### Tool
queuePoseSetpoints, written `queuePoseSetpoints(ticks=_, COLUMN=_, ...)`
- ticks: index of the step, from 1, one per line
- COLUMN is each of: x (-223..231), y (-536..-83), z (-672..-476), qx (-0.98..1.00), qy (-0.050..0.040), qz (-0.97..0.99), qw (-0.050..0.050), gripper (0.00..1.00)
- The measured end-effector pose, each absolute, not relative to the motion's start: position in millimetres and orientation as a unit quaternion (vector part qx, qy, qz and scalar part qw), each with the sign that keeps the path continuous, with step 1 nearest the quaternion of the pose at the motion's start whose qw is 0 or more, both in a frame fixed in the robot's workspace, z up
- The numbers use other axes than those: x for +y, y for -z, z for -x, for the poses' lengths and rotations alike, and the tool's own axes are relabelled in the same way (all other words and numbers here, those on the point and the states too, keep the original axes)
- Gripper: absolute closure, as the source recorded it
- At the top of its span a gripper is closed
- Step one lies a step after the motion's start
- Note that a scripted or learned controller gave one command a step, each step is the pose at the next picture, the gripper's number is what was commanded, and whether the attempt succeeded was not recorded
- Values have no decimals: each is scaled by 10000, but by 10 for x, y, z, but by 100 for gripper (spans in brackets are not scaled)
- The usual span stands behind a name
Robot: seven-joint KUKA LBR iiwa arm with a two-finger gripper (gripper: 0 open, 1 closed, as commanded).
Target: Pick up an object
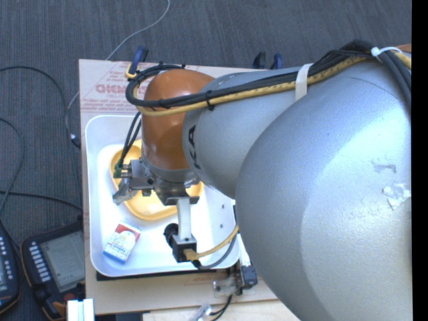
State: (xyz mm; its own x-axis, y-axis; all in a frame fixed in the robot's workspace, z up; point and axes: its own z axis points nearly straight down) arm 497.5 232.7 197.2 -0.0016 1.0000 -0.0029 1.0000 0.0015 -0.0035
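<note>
pincer low over yellow object in white bin; small box near, apart; pincer grip cannot tell.

Not much legible here tbh. The tan board up past the claw has big red outlined lettering, but it's slanted and partly covered, so I can't make out the word. The little box just below the claw has red and blue print, too small to read. The handheld controller, below and left of the claw, has a blurred screen.
</note>
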Motion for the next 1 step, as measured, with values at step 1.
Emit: queuePoseSetpoints(ticks=1, x=2330, y=-978, z=-4856, qx=-7077, qy=21, qz=7065, qw=-21, gripper=0)
